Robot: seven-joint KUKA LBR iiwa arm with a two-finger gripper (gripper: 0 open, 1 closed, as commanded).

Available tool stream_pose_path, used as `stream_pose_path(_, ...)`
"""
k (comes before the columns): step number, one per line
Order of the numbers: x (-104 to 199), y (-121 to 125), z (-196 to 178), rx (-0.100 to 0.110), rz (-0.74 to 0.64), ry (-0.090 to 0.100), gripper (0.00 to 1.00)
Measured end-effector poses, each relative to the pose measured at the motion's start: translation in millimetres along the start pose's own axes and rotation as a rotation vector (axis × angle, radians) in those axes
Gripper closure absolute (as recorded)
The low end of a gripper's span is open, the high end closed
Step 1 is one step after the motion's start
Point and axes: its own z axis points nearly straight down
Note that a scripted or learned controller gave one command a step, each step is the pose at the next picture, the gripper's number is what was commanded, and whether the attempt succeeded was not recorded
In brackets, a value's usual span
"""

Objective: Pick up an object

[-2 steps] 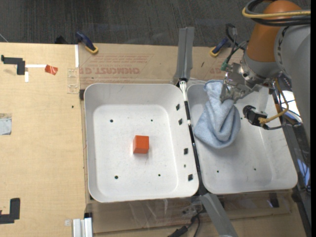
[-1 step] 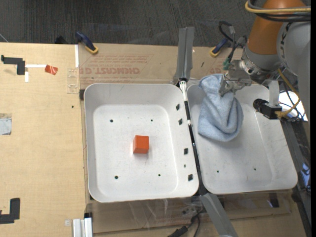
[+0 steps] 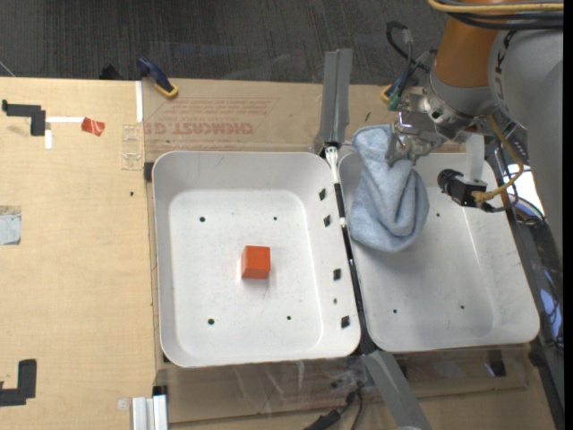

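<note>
A pale blue cloth (image 3: 385, 200) hangs bunched from the gripper (image 3: 400, 146) at upper right of the frame, pinched at its top between the closed fingers so its weight drapes over the right bin (image 3: 466, 321); an orange cube (image 3: 256, 262) sits apart at the centre of the left bin (image 3: 179, 240), seemingly left for another attempt
</note>
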Motion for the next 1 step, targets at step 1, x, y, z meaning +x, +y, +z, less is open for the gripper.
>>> stream_pose_path(1,-13.4,-8.4,-42.1,0.001,0.067,0.0,1.0)
